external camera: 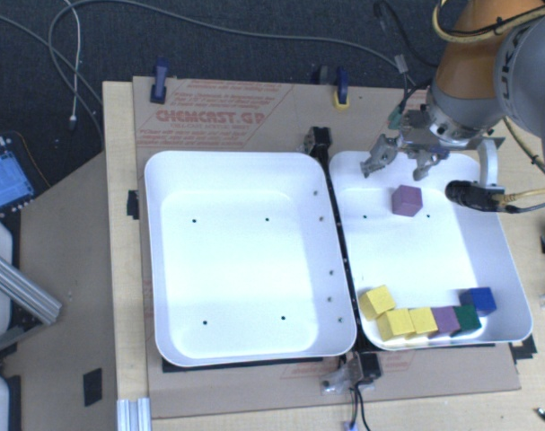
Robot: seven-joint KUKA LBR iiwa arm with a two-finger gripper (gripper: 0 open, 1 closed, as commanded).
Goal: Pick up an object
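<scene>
My gripper (399, 162) hangs over the back of the right bin (487, 250), its two grey fingers spread apart with nothing between them. A purple cube (407, 200) lies on the bin floor just in front of and below the fingertips, apart from them. Along the right bin's front wall sits a row of blocks: a yellow block (376, 301), a second yellow block (399, 322), a third yellow one (423, 320), a purple block (444, 319), a green block (467, 318) and a blue block (479, 300).
The left bin (164, 241) stands beside the right one, sharing a narrow divide. Both rest on a cardboard sheet (218, 110) held by blue clamps (159, 81). Cables trail over the dark floor behind.
</scene>
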